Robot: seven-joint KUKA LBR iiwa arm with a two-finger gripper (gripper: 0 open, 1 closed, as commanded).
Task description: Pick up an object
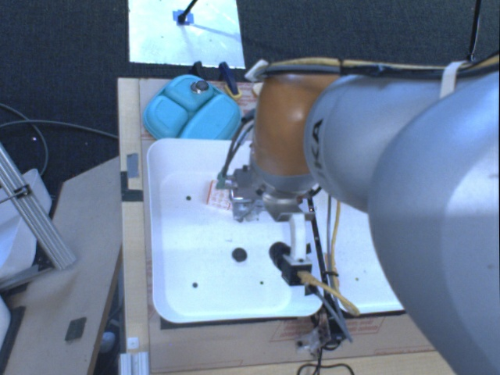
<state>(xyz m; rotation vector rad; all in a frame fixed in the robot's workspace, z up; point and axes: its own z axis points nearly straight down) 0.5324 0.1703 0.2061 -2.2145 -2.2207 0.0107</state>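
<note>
The pincer (244, 207) is held low in a bin (176, 287), just beside a red-and-white packet (216, 194). Its opening cannot be told. Nothing is seen gripped, so the pick is judged not yet done.

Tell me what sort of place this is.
Likely a robotics lab grasping cell: a grey-and-orange arm over a shallow white bin on a bench, aluminium framing at left.
</note>
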